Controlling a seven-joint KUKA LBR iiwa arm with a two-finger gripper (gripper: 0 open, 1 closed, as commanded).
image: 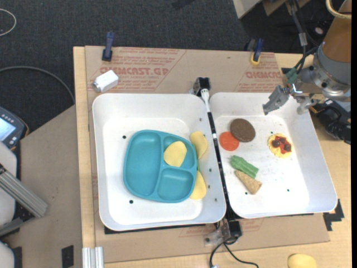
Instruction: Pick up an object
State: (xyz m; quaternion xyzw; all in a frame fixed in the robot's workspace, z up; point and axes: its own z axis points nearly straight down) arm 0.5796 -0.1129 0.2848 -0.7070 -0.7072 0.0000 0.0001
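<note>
My gripper (288, 105) hangs over the far right corner of the right bin (312, 200), its two fingers spread open with nothing between them. In that bin lie a brown round cookie (242, 129), a red-orange disc (228, 141) touching it, a green piece (244, 166), a tan wedge (249, 182) and a small yellow pizza with red spots (280, 144). The pizza is the closest to the gripper, a little nearer the camera. The left bin (106, 149) holds a blue divided plate (148, 166) with a yellow piece (175, 153) on it.
Two more yellow pieces (199, 144) (198, 188) lie along the plate's right edge. A white block (106, 81) sits on the cardboard beyond the left bin. Blue (107, 45) and yellow (256, 52) clamps grip the far edge. Cables run behind the arm.
</note>
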